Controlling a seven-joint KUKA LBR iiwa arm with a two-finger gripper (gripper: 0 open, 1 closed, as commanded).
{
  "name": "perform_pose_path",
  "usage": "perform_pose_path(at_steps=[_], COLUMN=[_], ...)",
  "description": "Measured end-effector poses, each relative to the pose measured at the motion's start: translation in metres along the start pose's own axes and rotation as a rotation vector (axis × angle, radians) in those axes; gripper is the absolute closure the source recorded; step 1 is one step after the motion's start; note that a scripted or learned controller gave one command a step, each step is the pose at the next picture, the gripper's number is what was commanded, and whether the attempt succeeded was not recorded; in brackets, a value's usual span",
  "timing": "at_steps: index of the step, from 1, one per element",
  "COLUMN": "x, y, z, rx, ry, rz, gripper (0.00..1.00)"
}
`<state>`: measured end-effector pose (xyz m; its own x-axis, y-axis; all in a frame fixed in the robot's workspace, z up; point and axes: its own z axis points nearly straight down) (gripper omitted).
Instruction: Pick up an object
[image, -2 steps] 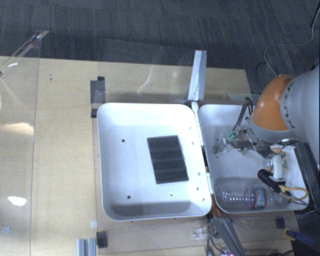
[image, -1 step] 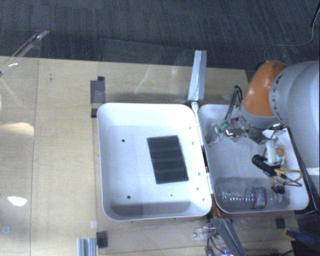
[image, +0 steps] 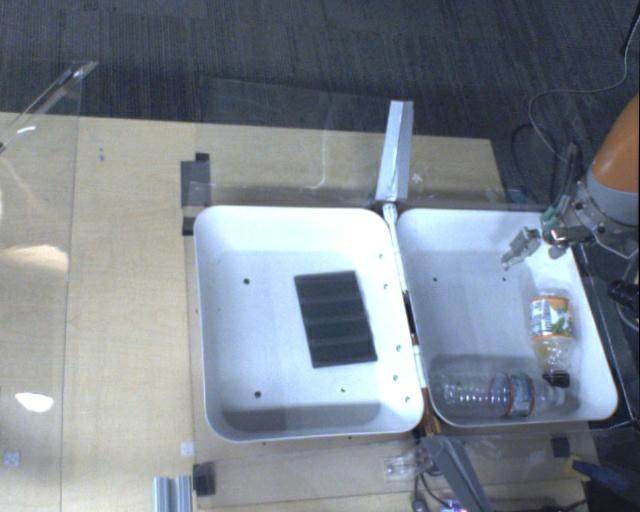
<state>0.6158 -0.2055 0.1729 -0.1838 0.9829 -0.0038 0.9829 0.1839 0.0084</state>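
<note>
Camera view is showing our claw (image: 522, 246) hanging over the right bin (image: 460, 300), fingers slightly parted, gripping nothing. We are judging the small bottle (image: 551, 326) nearest, so we are advising descending squarely across its width.

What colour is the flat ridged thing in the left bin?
Black, or very dark grey: the ridged block shows plainly in the camera view.

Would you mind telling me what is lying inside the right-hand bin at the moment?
The right-hand bin holds two bottles: a clear one along its near wall and a smaller orange-labelled one. What they cover on the floor is hidden.
</note>
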Motion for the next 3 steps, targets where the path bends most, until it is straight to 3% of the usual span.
perform_pose_path(at_steps=[1, 3], x=[0.006, 0.004], y=[-0.028, -0.017], z=[0.084, 0.085], rx=[-0.002, -0.001], ry=[0.0, 0.0], rz=[-0.038, -0.041], gripper=[0.0, 0.0])
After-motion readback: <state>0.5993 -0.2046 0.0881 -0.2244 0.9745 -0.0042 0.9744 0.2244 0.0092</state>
